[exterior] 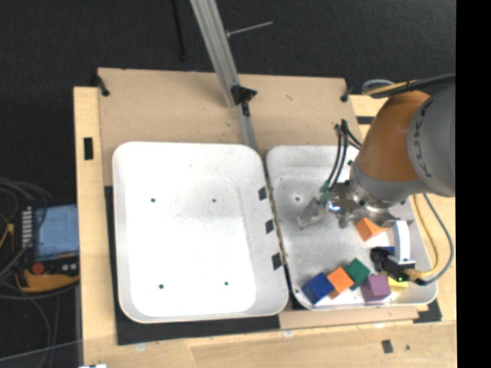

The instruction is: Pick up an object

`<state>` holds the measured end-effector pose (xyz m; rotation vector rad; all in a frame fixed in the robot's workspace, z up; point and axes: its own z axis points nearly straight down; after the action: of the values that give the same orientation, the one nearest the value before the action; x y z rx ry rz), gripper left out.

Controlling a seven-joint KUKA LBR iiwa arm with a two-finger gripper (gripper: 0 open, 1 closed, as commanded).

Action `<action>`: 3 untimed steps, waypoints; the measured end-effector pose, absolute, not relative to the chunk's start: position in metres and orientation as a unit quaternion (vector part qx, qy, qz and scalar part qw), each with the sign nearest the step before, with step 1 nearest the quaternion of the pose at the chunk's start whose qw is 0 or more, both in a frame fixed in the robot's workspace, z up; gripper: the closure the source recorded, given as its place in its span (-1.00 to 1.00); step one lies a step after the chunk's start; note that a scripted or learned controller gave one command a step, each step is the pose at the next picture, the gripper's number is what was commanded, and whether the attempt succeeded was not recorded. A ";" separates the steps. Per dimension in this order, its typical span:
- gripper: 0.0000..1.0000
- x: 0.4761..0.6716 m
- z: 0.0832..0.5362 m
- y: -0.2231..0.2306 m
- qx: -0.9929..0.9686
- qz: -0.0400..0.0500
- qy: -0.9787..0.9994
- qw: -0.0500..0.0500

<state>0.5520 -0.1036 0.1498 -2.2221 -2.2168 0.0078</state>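
where the arm (395,148) overhangs, hand (311,215) blurred, orange block (367,229) half hidden

Five small blocks lie in the right bin (295,167), gathered toward its near right corner; a blue block (315,287) sits nearest the front rim, touching an orange block (340,280); a green block (357,270) lies just beside that; a purple block (375,287) rests close to the green one; a second orange block (368,228) lies apart, farther back
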 end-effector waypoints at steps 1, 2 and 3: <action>-1.00 0.552 0.098 -0.105 -0.708 0.001 -0.706 0.000; 1.00 0.554 0.111 -0.105 -0.711 -0.002 -0.703 -0.002; 1.00 0.553 0.170 -0.115 -0.709 -0.002 -0.705 -0.003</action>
<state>0.5531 -0.1153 0.1700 -2.2329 -2.2187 -0.0062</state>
